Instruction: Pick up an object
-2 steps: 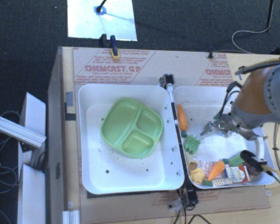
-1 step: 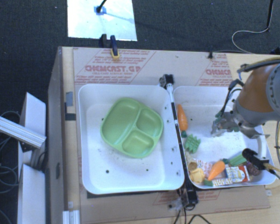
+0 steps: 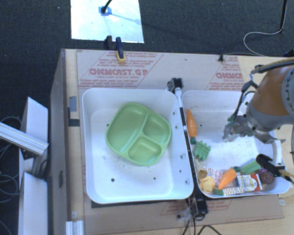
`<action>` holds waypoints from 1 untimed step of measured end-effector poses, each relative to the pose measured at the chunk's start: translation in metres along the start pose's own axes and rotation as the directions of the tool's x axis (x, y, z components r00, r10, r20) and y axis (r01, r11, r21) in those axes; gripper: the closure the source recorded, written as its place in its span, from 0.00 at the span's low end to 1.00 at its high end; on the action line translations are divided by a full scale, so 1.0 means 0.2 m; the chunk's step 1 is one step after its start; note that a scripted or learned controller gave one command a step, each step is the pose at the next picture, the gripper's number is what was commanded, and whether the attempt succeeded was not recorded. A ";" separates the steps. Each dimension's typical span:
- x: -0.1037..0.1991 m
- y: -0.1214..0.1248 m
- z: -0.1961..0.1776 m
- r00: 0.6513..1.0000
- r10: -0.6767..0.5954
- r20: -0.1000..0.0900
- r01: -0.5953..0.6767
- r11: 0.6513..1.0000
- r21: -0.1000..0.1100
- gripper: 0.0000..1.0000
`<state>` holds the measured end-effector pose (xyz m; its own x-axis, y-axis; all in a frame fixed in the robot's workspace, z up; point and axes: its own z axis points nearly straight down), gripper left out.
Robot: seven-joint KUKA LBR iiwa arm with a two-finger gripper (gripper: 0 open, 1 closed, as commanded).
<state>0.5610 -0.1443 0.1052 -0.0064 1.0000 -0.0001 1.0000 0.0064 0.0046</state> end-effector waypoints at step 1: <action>0.00 0.00 0.00 1.000 0.000 0.000 0.000 1.000 0.000 0.00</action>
<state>0.5610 -0.1443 0.1052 -0.0064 1.0000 -0.0002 1.0000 0.0064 0.0048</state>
